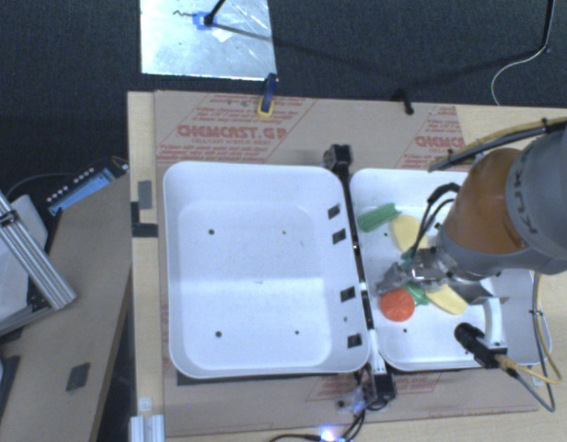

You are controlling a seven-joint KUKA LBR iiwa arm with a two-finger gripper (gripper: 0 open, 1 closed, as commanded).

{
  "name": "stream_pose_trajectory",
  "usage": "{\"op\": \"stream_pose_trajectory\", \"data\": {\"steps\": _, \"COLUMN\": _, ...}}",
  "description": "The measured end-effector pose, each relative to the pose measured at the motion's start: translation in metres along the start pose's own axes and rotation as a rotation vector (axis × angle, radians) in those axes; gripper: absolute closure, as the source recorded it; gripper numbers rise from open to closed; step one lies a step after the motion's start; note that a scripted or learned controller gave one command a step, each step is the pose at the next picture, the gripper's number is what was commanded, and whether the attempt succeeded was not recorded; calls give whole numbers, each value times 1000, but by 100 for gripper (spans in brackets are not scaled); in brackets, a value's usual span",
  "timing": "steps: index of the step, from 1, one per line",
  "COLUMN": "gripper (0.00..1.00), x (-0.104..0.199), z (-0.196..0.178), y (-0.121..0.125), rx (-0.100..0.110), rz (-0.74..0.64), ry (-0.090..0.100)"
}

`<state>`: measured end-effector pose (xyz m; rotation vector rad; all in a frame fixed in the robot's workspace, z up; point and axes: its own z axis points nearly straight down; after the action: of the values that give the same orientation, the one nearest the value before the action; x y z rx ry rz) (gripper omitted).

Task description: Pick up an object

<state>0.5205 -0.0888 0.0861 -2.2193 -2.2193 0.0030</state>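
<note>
The arm (509,210) reaches in from the right and covers much of the right bin (380,343). Its claw (408,279) sits low among a red ball (398,306), a yellow piece (446,299) and a green piece (376,216); whether it is clenched or released cannot be told. The left bin (256,265) lies alongside. The desk (233,122) sheet reads "CHEMCAST GP" in red.

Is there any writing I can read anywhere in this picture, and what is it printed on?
"CHEMCAST GP": red print on the brown paper-covered board under the two white bins, left of centre.
The same red logo repeats at the board's upper right, partly hidden.
Smaller red lines beneath each are too blurred to read.
</note>
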Motion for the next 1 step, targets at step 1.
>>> {"op": "stream_pose_trajectory", "data": {"steps": 1, "gripper": 100, "x": 1, "z": -11, "y": 3, "rx": -7, "rz": -2, "ry": 0}}
